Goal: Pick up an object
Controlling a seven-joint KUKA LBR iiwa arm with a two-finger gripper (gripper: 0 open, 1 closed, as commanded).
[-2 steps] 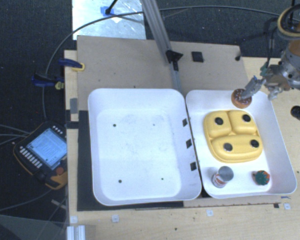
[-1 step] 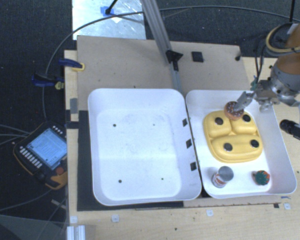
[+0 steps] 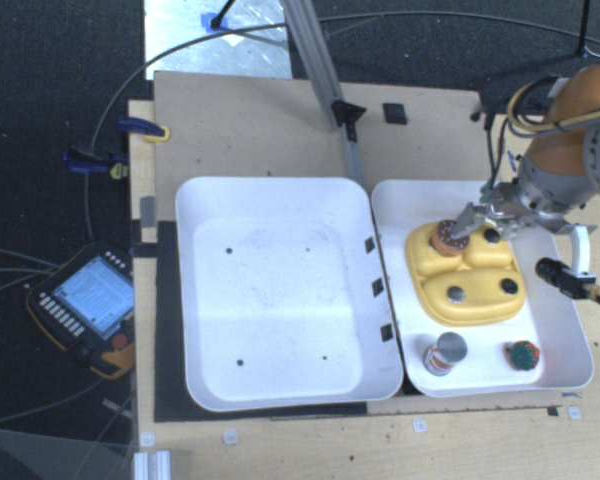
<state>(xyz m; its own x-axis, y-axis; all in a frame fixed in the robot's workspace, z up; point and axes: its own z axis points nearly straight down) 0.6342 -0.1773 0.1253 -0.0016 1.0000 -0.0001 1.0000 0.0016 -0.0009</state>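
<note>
right bin (image 3: 570,368): pincer (image 3: 458,234) over yellow toy (image 3: 465,278)

This is a robotics lab or test cell rather than a home or shop. A plain board bench (image 3: 280,133) stands on dark carpet and carries two shallow white bins (image 3: 275,293) side by side, with clamps (image 3: 140,128) gripping its left edge. A handheld robot control pendant (image 3: 85,308) with a lit screen lies on the floor among loose cables (image 3: 110,118), and a grey industrial arm (image 3: 565,158) reaches in from the right.
</note>
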